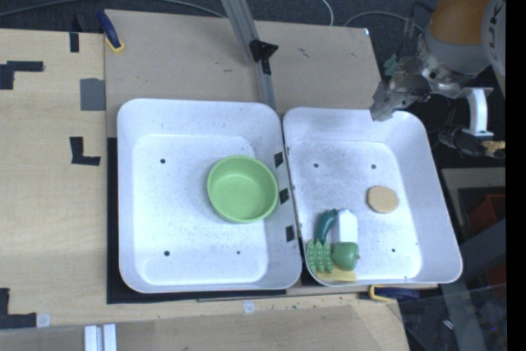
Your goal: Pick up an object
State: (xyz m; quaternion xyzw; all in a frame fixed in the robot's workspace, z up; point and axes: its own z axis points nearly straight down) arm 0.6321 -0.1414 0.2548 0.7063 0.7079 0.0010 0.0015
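Even, soft light; slight overall blur

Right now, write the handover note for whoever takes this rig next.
Hand: above the far rim of the right white bin, nothing seen in it.
Right bin: flat round tan disc mid-bin; at the near-left corner a cluster of small white block, green round toy, teal curved piece and green bumpy piece.
Left white bin: shallow green plastic bowl.
Done: nothing picked yet.
Left: grasp one object.
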